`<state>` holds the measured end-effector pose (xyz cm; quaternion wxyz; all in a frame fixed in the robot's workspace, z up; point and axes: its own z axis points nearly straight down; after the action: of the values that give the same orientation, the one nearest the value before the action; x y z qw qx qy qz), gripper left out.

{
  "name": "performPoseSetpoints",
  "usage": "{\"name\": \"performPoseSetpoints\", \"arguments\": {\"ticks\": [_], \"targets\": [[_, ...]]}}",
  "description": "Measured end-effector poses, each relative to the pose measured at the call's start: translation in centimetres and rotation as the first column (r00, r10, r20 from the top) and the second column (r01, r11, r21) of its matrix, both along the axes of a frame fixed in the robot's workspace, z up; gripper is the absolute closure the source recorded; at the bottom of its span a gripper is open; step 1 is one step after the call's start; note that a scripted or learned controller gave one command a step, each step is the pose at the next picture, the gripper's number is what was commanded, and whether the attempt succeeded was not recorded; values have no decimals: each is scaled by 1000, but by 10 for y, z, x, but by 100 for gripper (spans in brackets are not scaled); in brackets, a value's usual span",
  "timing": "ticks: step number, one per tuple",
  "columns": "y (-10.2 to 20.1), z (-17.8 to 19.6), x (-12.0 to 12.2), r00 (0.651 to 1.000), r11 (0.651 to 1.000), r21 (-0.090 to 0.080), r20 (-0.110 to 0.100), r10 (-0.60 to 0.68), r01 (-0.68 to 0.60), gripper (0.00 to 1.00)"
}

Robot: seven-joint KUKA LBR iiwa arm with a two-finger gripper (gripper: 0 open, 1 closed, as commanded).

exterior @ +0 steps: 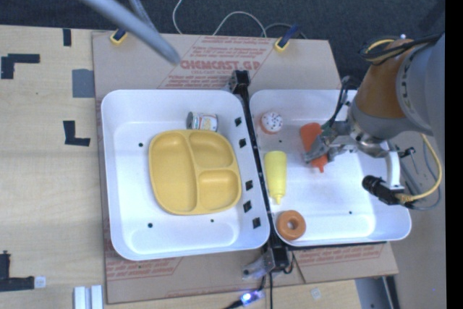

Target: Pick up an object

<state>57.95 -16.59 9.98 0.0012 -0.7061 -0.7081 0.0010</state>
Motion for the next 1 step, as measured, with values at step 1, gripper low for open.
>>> {"name": "performPoseSetpoints", "arguments": {"ticks": [1], "targets": [[0,46,9,1000,1000,-1,5,-1,1,100]]}}
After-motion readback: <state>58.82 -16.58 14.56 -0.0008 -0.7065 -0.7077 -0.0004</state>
